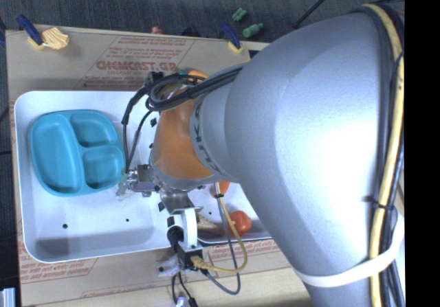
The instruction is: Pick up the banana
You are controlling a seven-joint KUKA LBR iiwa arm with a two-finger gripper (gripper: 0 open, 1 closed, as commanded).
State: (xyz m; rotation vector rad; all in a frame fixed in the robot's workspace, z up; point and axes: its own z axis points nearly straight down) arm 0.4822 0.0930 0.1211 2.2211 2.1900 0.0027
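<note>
My gripper (pixel 176 208) hangs below the orange wrist band (pixel 180 142), over the wall between the two white bins. The arm's bulk hides most of the right bin (pixel 256 233). Just right of the gripper, a dull yellow-brown long shape (pixel 209 231) lies on the right bin's floor; it may be the banana, but too little of it shows to be sure. A red-orange round thing (pixel 240 221) lies beside that shape.
In the far half of the left bin (pixel 41 244) lies a blue plate with three compartments (pixel 74 150). A small orange piece (pixel 222 188) peeks out under the arm. Brown cardboard (pixel 137 55) borders the bins, with clamps at its far corners.
</note>
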